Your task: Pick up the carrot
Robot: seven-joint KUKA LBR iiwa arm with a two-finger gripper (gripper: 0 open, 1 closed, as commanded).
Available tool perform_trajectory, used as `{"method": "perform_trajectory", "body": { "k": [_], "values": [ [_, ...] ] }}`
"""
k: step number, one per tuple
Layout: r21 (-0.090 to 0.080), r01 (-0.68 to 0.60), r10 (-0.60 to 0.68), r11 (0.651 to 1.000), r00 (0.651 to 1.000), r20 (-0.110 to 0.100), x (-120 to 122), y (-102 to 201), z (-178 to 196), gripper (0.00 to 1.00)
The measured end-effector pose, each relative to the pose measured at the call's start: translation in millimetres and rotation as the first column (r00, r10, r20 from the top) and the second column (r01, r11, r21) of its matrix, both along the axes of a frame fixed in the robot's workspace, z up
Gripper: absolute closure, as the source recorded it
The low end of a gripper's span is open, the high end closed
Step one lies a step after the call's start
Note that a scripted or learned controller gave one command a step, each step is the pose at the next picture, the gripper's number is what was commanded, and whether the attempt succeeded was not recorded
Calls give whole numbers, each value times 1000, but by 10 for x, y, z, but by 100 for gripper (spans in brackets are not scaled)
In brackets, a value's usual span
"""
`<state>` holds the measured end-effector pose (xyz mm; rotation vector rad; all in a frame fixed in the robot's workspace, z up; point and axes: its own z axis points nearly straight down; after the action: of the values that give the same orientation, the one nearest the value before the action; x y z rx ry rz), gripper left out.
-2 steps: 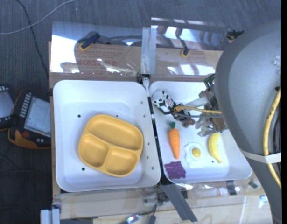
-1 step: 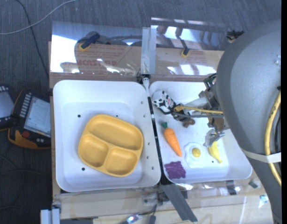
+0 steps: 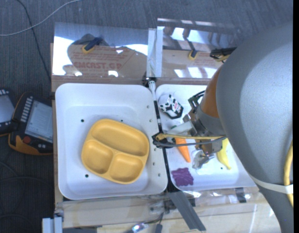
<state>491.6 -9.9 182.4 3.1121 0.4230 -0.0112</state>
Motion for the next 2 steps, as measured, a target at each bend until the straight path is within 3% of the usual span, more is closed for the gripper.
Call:
{"method": "perform_trajectory", "body": {
  "k": [1,2],
  "values": [
    [0,-206,206,979,979,1,906,-530,1,0],
    [4,-302,302,953,953,0,17,-1049,-598,0]
  ]
}}
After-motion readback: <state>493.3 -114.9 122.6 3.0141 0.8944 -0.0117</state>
